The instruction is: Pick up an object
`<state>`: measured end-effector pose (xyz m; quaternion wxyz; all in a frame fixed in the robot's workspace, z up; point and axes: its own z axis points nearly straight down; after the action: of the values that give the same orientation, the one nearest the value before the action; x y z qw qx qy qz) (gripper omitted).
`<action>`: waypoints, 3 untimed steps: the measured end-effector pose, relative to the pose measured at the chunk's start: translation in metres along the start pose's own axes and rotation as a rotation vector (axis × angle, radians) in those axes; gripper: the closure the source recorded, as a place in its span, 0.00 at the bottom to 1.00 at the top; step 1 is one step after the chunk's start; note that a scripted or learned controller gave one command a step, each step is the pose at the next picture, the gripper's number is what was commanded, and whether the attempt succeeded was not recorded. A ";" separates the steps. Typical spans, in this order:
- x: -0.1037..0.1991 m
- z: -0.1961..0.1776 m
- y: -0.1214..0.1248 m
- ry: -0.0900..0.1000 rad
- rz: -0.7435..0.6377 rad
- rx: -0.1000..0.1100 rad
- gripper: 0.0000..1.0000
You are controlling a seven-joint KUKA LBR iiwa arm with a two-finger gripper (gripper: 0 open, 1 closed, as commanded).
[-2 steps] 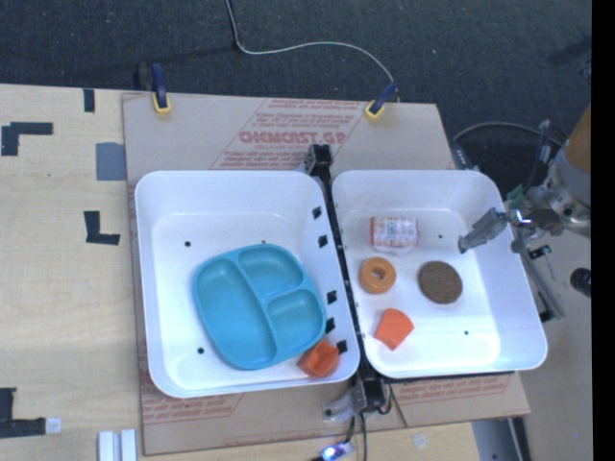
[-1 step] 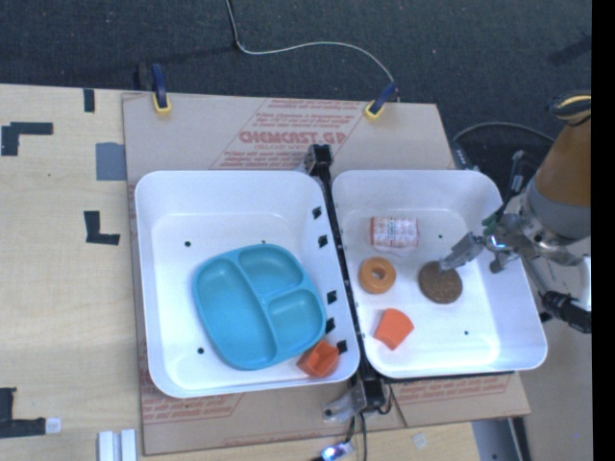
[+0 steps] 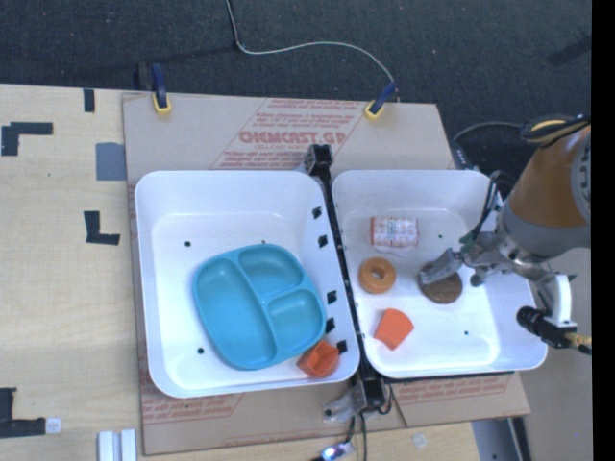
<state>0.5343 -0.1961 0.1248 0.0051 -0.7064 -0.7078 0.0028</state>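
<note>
End effector (image 3: 444, 275) — tips against brown disc (image 3: 443, 289)

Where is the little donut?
The donut lies in the right bin, near its left wall in the camera view. The small wrapped packet is just above it and the orange block just below.

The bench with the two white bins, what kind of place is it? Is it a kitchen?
Probably a robot lab, not a kitchen. A grey and orange robot arm reaches over the right bin, cardboard is clamped under the bins, and black tape marks sit on the bench.
</note>
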 end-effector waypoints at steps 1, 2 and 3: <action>0.000 0.043 0.000 -0.004 0.001 -0.007 0.00; -0.001 0.035 0.000 -0.004 0.000 -0.004 1.00; 0.005 -0.021 0.008 -0.003 -0.001 -0.011 1.00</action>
<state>0.5421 -0.1915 0.1462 0.0002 -0.7062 -0.7080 0.0001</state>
